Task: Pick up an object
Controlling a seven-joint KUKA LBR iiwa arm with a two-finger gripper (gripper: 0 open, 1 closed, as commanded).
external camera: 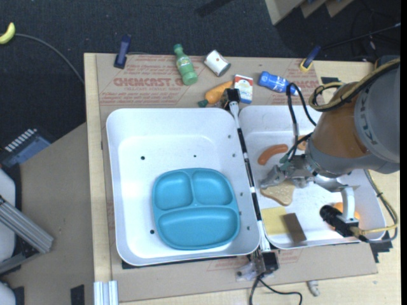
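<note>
My gripper [282,175] is low in the right bin [331,122], near its left wall, with the grey arm and its orange band [337,135] above it. It hangs right over the top edge of a slice of toast [280,196] lying on the bin floor. A red sausage [273,152] lies just behind the gripper. In front of the toast are a pale yellow square [271,220] and a brown block [294,228]. An orange piece [349,206] lies to the right. I cannot see anything held.
The left bin [127,132] holds a blue divided plate [195,207]. Behind the bins on the cardboard lie a green bottle [186,65], a white can [217,62], a small carton [243,88], a blue can [275,81] and a blue marker [122,51].
</note>
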